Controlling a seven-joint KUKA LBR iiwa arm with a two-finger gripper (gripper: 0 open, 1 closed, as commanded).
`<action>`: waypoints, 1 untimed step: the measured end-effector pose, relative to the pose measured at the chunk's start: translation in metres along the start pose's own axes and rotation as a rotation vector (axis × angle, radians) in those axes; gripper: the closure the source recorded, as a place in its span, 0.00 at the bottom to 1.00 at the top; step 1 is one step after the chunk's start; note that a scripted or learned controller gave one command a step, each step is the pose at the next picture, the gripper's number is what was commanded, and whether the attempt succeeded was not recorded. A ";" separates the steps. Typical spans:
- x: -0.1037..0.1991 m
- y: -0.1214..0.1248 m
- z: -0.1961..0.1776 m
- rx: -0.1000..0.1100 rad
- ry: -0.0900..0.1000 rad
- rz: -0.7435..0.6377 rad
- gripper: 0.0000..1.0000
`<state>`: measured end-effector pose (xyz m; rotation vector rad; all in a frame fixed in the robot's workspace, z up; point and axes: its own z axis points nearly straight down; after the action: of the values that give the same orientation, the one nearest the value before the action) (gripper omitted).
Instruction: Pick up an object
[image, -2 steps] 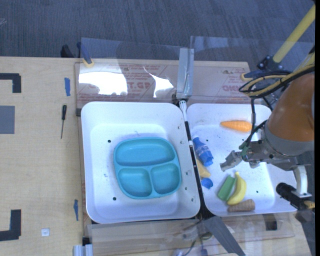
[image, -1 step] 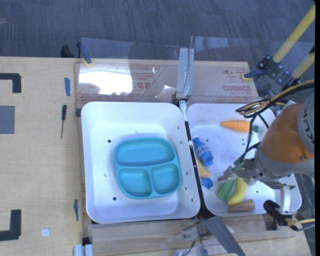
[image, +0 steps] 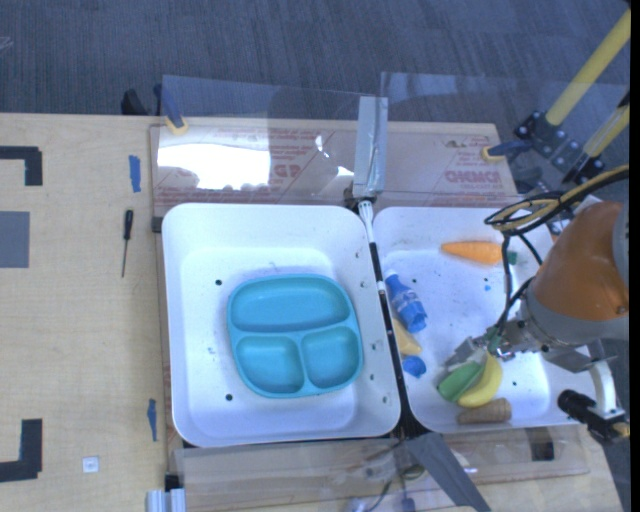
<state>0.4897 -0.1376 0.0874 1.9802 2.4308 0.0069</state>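
Left bin (image: 190, 330) holds a blue divided tray (image: 295, 333) at its centre, well apart from the action. Right bin (image: 440, 235) carries the clutter. The arm (image: 585, 270) comes in from 3 o'clock, and the gripper (image: 487, 348) sits low at about 5 o'clock of that bin, right over a tight cluster: a green piece (image: 458, 381), a yellow banana (image: 487, 384) touching it, a brown cork-like stick (image: 484, 410) just below.

Fingers look partly spread with nothing clearly between them – hard to be sure, the tips blur into the green and yellow shapes.

Risks: the fingers may straddle two items and pinch neither, or close on the banana's curve and let it squirt out; pushing down could shove the pile against the bin's near wall.

An orange carrot (image: 473, 252) at 12 o'clock and a blue bottle (image: 406, 303) at 9 o'clock lie apart – easier targets.
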 end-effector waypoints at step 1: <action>-0.001 0.002 -0.011 -0.006 -0.003 0.002 1.00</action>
<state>0.4913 -0.1380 0.0986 1.9790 2.4242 0.0109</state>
